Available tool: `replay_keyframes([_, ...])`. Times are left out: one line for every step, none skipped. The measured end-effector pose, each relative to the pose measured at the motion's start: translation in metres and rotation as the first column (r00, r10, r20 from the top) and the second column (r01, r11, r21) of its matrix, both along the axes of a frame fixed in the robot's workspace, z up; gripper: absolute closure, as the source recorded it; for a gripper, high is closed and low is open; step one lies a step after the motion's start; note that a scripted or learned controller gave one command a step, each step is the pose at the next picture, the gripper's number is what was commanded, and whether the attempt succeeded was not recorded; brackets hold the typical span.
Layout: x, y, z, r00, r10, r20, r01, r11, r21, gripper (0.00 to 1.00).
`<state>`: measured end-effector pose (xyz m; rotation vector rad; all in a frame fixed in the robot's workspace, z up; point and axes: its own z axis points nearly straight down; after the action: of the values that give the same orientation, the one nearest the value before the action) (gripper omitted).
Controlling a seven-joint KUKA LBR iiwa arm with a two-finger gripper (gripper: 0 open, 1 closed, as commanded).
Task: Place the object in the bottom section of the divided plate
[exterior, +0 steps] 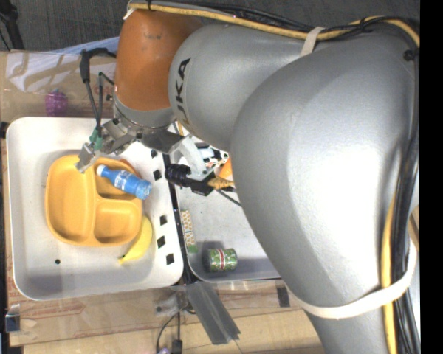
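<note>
The yellow plastic divided plate (81,201) sits in the left white bin (29,271), towards its upper half, and it is where my attention goes first. Still, the biggest thing I see is the grey KUKA arm (303,161), which covers most of the right side, with its orange band (144,57) above the wrist near the top centre. Next in size is the left bin itself, then the right white bin (229,271), of which I can see just a strip below the arm.

On the plate, a blue and white plastic bottle (123,181) lies on its side across the upper right section, its cap end reaching over the plate's right rim. A yellow banana (137,245) lies just outside the plate, touching its lower right edge. In the right bin a small green can (220,258) lies on its side near the lower edge.

The gripper (88,153) is at the plate's upper rim, just left of the bottle; I cannot tell how its tips stand.
</note>
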<state>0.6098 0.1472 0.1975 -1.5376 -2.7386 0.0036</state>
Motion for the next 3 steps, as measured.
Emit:
replay_keyframes([0.000,0.001,0.009,1.000,0.006,0.000,-0.006,1.000,-0.001,1.00])
replay_keyframes([-0.003,0.044,0.032,0.999,0.036,0.000,-0.036,0.999,0.001,1.00])
replay_keyframes([-0.078,0.028,0.030,0.999,-0.038,-0.003,0.038,0.999,0.000,1.00])
